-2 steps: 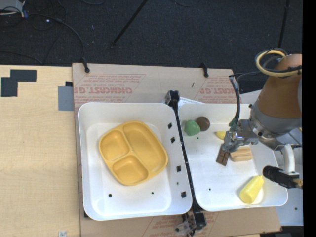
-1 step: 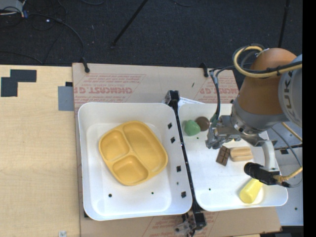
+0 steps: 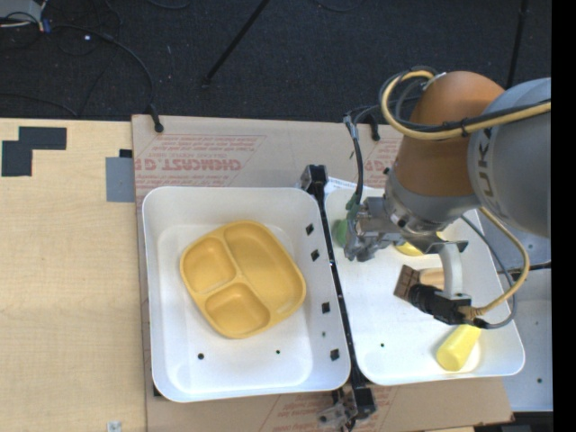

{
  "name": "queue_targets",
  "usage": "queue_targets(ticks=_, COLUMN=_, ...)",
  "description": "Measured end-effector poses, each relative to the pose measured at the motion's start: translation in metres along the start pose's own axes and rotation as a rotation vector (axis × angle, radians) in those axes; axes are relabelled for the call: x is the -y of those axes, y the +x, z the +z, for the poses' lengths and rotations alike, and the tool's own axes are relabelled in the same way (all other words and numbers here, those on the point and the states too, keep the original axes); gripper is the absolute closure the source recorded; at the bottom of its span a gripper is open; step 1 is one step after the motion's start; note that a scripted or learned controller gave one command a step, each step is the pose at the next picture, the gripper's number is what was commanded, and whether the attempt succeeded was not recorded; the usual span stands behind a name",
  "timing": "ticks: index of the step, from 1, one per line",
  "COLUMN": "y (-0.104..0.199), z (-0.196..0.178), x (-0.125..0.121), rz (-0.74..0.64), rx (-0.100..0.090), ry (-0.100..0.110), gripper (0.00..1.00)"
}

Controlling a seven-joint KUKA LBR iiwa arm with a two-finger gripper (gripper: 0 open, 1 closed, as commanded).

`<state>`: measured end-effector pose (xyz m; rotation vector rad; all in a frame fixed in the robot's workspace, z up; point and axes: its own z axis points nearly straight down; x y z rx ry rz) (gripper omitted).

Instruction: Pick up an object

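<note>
My gripper (image 3: 361, 241) is low over the far left part of the right bin (image 3: 387, 367), close to the divider between the bins. A small green object (image 3: 341, 231) lies just left of the gripper, partly hidden by it. Under the wrist, a yellow object (image 3: 409, 248) peeks out. A brown block (image 3: 412, 281) lies in the middle of the right bin. Near that bin's front right corner rests a pale yellow cylinder (image 3: 455, 348). I cannot see anything held in the gripper.
The left bin (image 3: 171, 358) holds a yellow divided plate (image 3: 241, 277) lying flat at its middle. The arm's bulky orange and grey body (image 3: 450, 151) covers the back of the right bin. Cardboard lies under both bins.
</note>
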<state>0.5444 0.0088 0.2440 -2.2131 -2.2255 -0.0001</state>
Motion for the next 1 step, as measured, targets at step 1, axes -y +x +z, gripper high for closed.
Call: queue_targets(ticks=1, y=0.0532, z=-0.0022, x=-0.0191, rz=0.001, rx=0.0, ry=0.001, gripper=1.0)
